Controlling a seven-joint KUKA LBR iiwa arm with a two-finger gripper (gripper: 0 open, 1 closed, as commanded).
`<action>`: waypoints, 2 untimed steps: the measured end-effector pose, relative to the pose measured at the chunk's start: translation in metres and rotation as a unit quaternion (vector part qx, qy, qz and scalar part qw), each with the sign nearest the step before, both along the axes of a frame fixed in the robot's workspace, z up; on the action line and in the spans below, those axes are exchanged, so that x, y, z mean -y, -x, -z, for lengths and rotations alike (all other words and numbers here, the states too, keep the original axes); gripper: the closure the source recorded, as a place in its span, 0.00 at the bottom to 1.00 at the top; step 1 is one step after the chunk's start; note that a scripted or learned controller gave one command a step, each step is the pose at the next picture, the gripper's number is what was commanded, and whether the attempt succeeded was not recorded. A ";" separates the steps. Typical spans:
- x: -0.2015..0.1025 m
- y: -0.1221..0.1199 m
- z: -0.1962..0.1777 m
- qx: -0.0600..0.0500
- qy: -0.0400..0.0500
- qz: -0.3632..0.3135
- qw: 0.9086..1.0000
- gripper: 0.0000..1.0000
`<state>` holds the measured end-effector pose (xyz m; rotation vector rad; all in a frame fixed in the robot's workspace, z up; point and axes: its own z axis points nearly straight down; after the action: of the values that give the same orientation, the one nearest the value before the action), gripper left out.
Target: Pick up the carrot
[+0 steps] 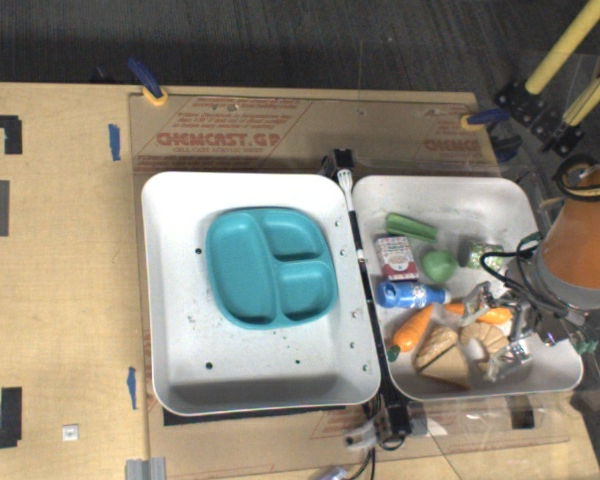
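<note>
The carrot [412, 330] is orange and lies slanted in the right bin [500, 190], near its left wall and just below a blue bottle [408, 294]. A tan bread-like piece [442, 350] touches the carrot's right side. My gripper [504, 334] hangs low over the front right part of this bin, to the right of the carrot and apart from it, above the tan pieces. A second small orange thing [494, 317] sits right beside the gripper. The arm's orange band [583, 244] is at the right edge.
The right bin also holds a long green vegetable [411, 227], a red and white box [396, 255] and a round green item [439, 265]. A teal divided plate [271, 265] lies in the left bin [170, 298]. A black divider runs between the bins.
</note>
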<state>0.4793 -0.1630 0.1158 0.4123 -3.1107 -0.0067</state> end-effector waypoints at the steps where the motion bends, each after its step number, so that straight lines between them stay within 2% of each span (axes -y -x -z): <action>1: -0.049 -0.016 0.020 0.010 0.005 0.026 1.000 0.00; 2: -0.050 -0.020 0.009 0.018 0.006 0.025 1.000 1.00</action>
<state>0.4992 -0.1133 0.1063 0.3378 -3.1548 0.0185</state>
